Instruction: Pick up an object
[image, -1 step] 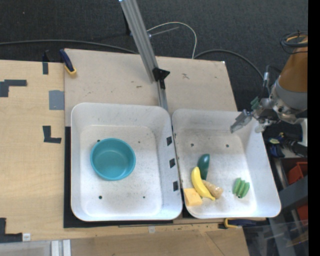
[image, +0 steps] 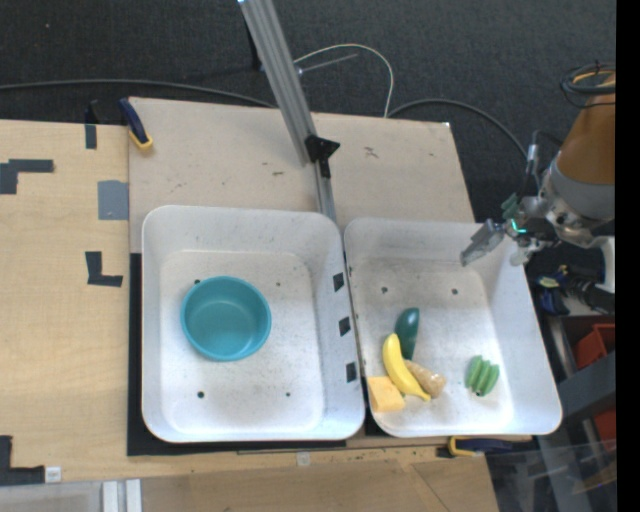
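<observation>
Two white bins sit before me: a teal bowl (image: 226, 318) left, a banana (image: 401, 368) right, my hand (image: 482, 243) over the right bin's (image: 520, 300) corner, grip state unclear.

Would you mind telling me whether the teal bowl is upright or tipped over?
Upright: the teal bowl in the left bin shows its open mouth and inner floor to the overhead camera.

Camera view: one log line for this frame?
hand over right bin upper edge, holding nothing | banana, green items in right bin | teal bowl in left bin
</observation>
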